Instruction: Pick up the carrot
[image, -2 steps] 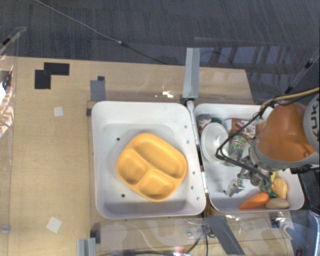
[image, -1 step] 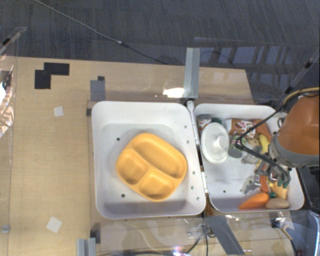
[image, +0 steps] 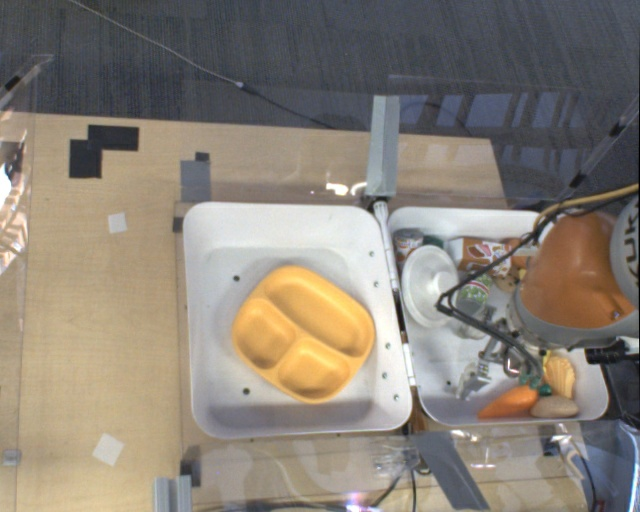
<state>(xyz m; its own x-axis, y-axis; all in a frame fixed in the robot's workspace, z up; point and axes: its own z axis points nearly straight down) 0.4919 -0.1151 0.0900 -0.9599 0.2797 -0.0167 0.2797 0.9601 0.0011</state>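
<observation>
The carrot (image: 510, 401) is lying in the lower right of the frame, along the near edge of the right bin (image: 440, 405), its orange body pointing left and its green top sitting toward the right. A pale, rounded beige item (image: 555, 407) is resting just beside it on the right, touching or nearly touching it, and a yellow corn-like piece (image: 560, 377) is sitting just above that. The gripper (image: 478, 378) is hanging over the bin floor just above and to the left of the carrot, its metal fingers pointing down toward the lower left; nothing is showing between them, and how far apart they are standing is too cluttered to tell. The arm's orange band (image: 570, 275) is filling the right part of the bin, with dark cables looping across from it. Further up in the same bin, a white cup-like dish (image: 432, 285) is lying near the left wall, with a small can (image: 408, 242) and a brown printed packet (image: 490, 250) behind it. In the middle of the frame, the left bin (image: 210, 400) is holding a yellow divided plate (image: 303, 332), lying flat and turned at an angle
</observation>
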